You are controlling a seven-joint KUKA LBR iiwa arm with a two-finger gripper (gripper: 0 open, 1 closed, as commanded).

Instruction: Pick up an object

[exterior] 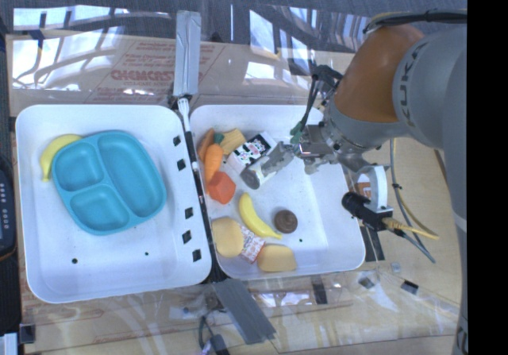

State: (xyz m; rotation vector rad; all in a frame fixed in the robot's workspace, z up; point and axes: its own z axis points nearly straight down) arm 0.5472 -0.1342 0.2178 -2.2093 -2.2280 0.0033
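My gripper [255, 176] reaches in from the right and hangs low over the middle of the right bin [337, 226]. Its tip lies just right of an orange block [221, 187] and just below a black-and-white patterned item [252, 148]. A carrot [213, 159] and a yellow block [233, 139] lie at the bin's upper left. Lower down are a yellow banana [255, 218], a brown round piece [286, 221] and two pale yellow foods [228, 237] [275, 258]. I see nothing held in the gripper.
The left bin [48, 266] holds a blue divided plate [107, 179] with a second banana [54, 152] at its upper left edge. A divider with black clips [193, 187] separates the bins. The grey and orange arm [389, 83] covers the right bin's upper right corner.
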